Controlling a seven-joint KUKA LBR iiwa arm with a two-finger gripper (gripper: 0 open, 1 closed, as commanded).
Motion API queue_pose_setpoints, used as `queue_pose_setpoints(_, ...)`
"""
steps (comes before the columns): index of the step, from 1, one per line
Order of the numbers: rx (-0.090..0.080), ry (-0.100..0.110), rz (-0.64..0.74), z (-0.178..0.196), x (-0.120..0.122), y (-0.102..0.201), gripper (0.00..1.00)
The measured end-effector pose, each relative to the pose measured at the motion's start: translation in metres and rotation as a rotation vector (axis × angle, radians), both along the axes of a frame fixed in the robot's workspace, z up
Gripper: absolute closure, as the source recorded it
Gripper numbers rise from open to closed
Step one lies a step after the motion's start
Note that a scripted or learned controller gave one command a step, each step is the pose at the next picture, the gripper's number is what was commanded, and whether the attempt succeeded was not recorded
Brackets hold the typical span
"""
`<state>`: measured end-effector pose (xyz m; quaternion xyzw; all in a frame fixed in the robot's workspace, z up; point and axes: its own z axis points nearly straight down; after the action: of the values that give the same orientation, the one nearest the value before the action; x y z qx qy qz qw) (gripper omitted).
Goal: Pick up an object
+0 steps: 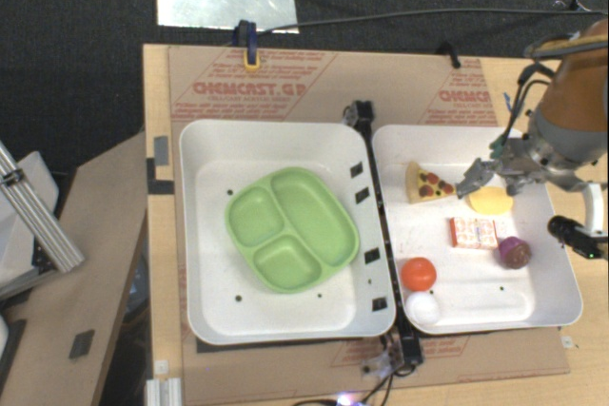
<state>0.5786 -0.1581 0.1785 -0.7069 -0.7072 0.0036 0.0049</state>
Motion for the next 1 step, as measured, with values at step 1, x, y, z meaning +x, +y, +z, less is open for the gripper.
queue_pose_setpoints(1,-0.002,-0.013,0.003,0.0080,0.0031,0.0003,0.00)
